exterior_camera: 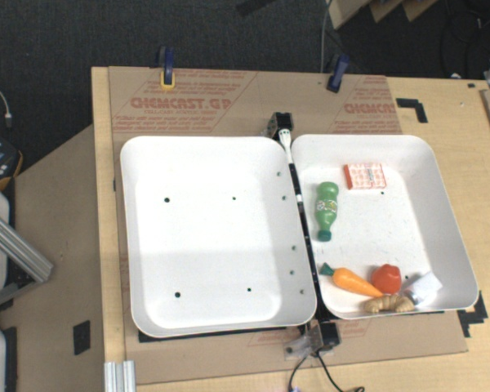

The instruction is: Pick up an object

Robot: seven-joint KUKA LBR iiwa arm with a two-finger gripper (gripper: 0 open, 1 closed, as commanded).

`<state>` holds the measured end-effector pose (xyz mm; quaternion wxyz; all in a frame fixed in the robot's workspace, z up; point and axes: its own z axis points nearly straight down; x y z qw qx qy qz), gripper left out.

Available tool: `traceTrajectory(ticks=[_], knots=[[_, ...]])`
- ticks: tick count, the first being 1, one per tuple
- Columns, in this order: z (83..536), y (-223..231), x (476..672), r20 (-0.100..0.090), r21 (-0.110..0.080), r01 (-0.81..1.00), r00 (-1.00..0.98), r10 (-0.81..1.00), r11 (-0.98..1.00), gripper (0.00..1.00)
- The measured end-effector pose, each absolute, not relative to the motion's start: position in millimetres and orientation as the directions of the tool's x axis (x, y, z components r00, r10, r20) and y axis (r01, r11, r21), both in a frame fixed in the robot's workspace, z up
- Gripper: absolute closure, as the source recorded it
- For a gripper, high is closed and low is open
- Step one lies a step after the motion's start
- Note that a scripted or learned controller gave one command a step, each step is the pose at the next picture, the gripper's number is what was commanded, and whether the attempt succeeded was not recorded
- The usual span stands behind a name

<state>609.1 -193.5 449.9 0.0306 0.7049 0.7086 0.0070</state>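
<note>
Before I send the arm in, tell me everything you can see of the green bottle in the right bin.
The green bottle is a small toy that looks like plastic, with a pale label band around its middle. It lies on its side on the floor of the right bin, close to that bin's left wall, long axis running roughly up and down the view, the narrower end toward the bottom. Nothing touches it; the carrot lies apart below it.

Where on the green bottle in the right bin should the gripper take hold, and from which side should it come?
Probably best from straight above, fingers closing across the wide body of the green bottle, near its label. It lies flat, its length running up and down the view with the narrow neck toward the near side. The body has room on both sides; the bin divider is on its left but apart from it.
</note>
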Motion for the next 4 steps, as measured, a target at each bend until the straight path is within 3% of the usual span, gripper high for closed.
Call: traceTrajectory(ticks=[4], knots=[[493.8, -192.9, 612.1, -0.045, 0.072, 0.997, -0.008, 0.999, 0.011, 1.0]])
